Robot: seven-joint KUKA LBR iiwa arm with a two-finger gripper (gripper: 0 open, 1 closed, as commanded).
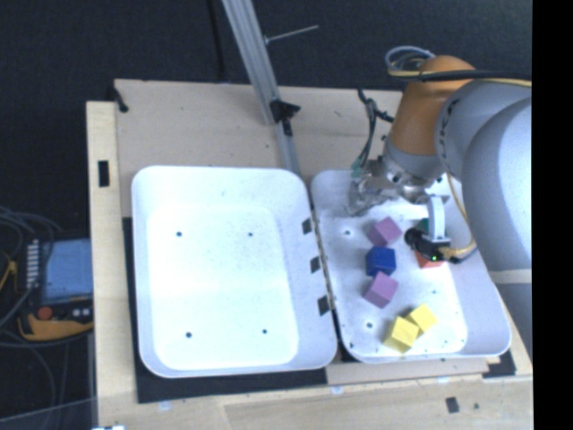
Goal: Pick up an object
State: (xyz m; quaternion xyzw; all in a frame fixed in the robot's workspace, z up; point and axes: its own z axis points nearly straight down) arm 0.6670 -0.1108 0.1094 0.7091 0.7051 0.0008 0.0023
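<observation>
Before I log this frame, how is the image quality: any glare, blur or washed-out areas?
Camera view: the left bin is overexposed, its floor nearly featureless white; the right bin is bright too, yet the purple blocks, blue block and yellow blocks read clearly. The gripper looks soft and small. The surroundings fall dark.

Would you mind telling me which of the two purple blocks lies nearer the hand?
The upper purple block, just below the hand and above the blue block; the other purple block sits below the blue one.
</observation>
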